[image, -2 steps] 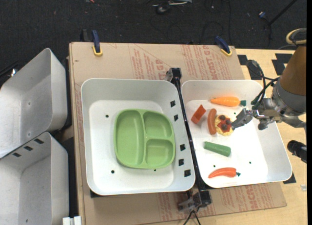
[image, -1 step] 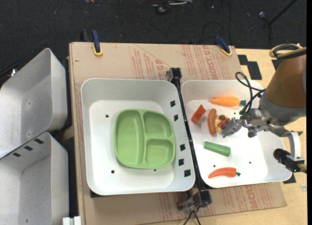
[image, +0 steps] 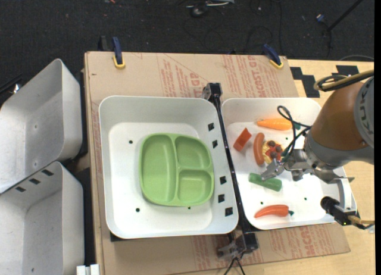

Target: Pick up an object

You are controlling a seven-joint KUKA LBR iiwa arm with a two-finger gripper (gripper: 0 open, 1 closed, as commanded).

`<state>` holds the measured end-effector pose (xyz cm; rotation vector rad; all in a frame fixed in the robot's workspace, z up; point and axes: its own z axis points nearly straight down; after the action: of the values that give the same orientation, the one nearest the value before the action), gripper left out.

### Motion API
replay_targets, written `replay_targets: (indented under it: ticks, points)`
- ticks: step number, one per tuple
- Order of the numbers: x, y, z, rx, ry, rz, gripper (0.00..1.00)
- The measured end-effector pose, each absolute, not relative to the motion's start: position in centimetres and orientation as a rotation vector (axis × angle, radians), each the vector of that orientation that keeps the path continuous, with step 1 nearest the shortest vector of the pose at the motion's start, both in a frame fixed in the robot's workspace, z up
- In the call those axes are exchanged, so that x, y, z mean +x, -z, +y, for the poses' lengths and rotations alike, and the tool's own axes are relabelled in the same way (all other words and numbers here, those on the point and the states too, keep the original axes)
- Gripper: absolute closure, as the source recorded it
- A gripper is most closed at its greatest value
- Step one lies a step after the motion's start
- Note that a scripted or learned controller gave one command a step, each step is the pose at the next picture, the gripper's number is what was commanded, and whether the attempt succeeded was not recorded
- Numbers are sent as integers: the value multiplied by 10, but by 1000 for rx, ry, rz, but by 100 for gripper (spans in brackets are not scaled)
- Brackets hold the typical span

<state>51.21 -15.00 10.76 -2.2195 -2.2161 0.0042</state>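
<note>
**Ana:** Camera view puts the pincer (image: 275,168) low in the right-hand bin (image: 309,110), right of centre in the frame, reaching in from the arm (image: 342,125) at the right edge. Can you tell whether it has anything?

**Ben:** No. Its tip sits just above the green piece (image: 265,181) and right beside the sausage-like red piece (image: 258,148), but it is too small and cluttered for me to tell whether it is released or clenched. Nothing is visibly lifted, so I'd judge the pick as not yet done: the grasp and the lift are both left.

**Ana:** And the likely target?

**Ben:** Probably the green piece, lying on the bin floor directly under the tip. That is a guess from closeness alone.

**Ana:** What else is in that bin?

**Ben:** An orange carrot (image: 274,124) toward the top, a red-brown wedge (image: 241,139) upper left, and a red pepper (image: 272,211) near the bottom, well apart from the tip.

**Ana:** The left bin (image: 113,149)?

**Ben:** It holds one green divided tray (image: 177,169), lying flat in the middle. Both bins sit side by side on the desk (image: 178,71).
</note>
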Motion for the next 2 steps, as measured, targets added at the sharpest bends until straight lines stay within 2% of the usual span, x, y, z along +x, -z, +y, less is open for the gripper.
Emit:
replay_targets:
  ticks: [1, 2]
  points:
    - [514, -96, -150, -2223, 4, -2221, 0]
    - [516, -107, -150, -2229, 11, -2224, 100]
